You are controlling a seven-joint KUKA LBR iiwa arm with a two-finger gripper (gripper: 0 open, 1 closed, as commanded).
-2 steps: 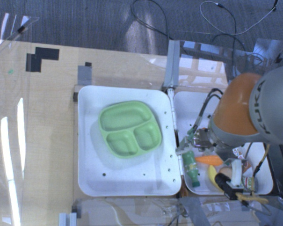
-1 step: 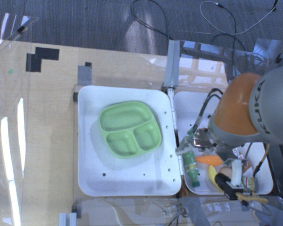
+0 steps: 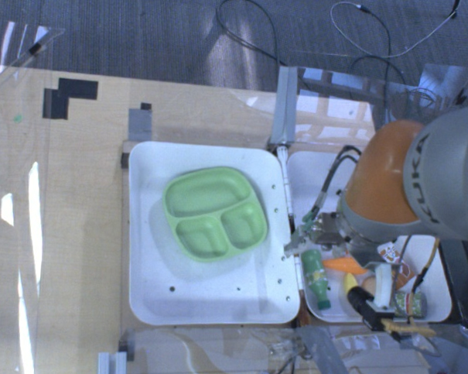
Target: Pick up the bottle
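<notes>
My pincer (image 3: 313,238) hung over the right bin's (image 3: 438,307) left edge; whether spread or pressed together, I couldn't tell. The green bottle (image 3: 316,277) lay just below it. Approach step, I judged; next, descend squarely.

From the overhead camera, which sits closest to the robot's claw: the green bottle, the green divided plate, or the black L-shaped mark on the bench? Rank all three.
Measured from the gripper, at the right bin's left edge:
1. Green bottle, lying just below it in the right bin.
2. Green divided plate, to its left in the left bin.
3. Black L-shaped mark, far left on the wooden bench, by the top edge.
</notes>
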